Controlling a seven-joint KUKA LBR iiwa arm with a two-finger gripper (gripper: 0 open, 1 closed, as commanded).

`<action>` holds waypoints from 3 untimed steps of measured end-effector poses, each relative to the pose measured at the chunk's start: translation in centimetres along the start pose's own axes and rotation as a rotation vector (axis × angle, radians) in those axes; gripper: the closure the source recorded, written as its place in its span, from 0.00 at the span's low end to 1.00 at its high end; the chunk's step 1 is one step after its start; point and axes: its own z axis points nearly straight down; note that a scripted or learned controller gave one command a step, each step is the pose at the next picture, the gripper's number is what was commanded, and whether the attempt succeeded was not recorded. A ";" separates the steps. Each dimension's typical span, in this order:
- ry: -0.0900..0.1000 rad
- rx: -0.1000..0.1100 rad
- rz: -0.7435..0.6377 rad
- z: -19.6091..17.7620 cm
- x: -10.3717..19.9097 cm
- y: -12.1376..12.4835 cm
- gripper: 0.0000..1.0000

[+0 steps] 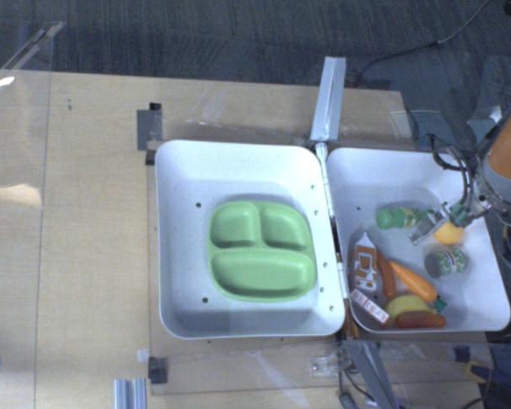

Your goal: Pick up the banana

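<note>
Nearest, against the front wall of the right bin [494, 313]: red toy piece [421, 319], touching the banana [406, 305] just behind it. Yellow-green, lying flat, well apart from the gripper [447, 218]. Beside it, an orange carrot [413, 280] on a slant, then a brown stick [385, 281] and a brown packet [365, 271] by the left wall. Further back, a grey-green can [447, 262], a green bottle [393, 218] and a small yellow lump [449, 233]. Low over that lump, close to or touching it; open or closed, cannot tell. In the left bin [179, 228], a green divided tray [261, 249].
</note>
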 end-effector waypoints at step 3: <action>-0.002 -0.003 -0.039 5.6 2.5 7.7 0.00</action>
